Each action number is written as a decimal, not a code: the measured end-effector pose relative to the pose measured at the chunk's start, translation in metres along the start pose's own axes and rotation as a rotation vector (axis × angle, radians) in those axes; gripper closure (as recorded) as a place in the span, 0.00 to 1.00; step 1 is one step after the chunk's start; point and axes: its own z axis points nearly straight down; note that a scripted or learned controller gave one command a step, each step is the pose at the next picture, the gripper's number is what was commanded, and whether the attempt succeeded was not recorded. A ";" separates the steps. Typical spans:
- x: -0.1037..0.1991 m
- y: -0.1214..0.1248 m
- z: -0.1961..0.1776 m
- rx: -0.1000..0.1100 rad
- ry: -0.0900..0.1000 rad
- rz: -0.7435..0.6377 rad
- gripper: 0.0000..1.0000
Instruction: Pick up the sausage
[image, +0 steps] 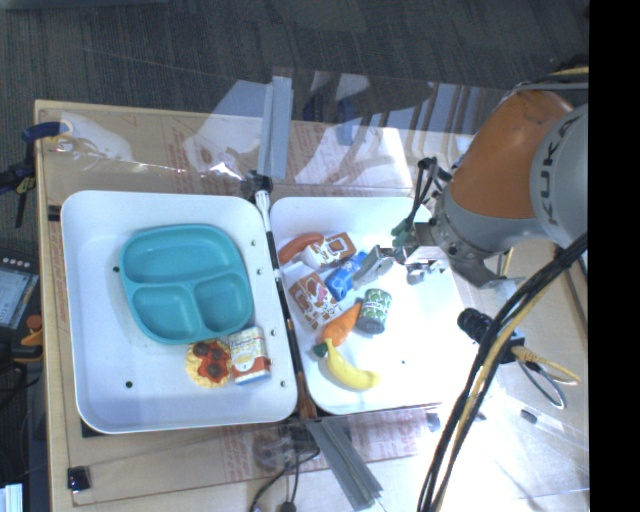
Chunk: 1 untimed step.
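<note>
The setting is a robotics laboratory test cell. A grey industrial arm (520, 200) with an orange band and maker's lettering reaches over a worktop (150, 135) that carries two shallow white bins (80, 300) side by side. Black cables (480, 390) hang loose along the worktop's right edge. The bins contain toy food items and a teal divided plate (185, 280). Dark carpet (200, 50) lies beyond the worktop's far edge.
</note>
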 end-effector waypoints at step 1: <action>0.072 -0.053 0.006 0.000 -0.001 -0.060 0.00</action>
